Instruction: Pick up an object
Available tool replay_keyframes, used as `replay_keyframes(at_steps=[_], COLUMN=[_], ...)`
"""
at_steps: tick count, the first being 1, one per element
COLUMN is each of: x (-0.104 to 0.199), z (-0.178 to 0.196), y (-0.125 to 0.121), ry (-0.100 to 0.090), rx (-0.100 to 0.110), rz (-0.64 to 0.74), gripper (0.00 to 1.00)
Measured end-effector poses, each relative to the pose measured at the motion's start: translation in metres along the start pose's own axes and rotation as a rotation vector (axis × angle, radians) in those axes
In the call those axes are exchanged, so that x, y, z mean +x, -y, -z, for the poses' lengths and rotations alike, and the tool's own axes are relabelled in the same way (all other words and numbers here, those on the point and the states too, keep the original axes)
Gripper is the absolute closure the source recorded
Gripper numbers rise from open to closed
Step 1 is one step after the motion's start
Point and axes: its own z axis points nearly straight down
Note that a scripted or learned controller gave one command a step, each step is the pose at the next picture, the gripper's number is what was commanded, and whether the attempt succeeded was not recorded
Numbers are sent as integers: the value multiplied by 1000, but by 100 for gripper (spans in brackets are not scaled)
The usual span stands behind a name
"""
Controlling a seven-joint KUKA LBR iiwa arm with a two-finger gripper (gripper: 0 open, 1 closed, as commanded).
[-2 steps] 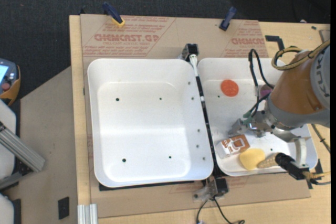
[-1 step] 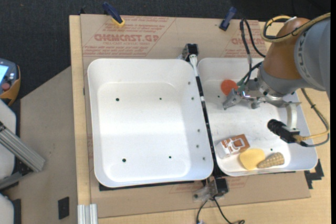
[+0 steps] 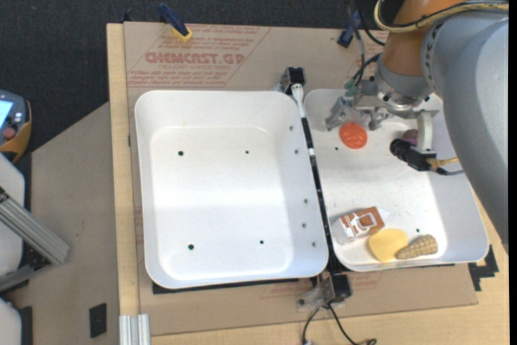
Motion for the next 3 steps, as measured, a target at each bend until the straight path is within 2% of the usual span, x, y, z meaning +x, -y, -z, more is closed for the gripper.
replay_keyframes(at_steps=[1,2,3], x=[-17,9,10], z=[244,62,-5], y=[49,33,6], ry=[4,-4,-1], rx=[-10,19,12], rz=[-5,-2,-3], gripper=[0,0,0])
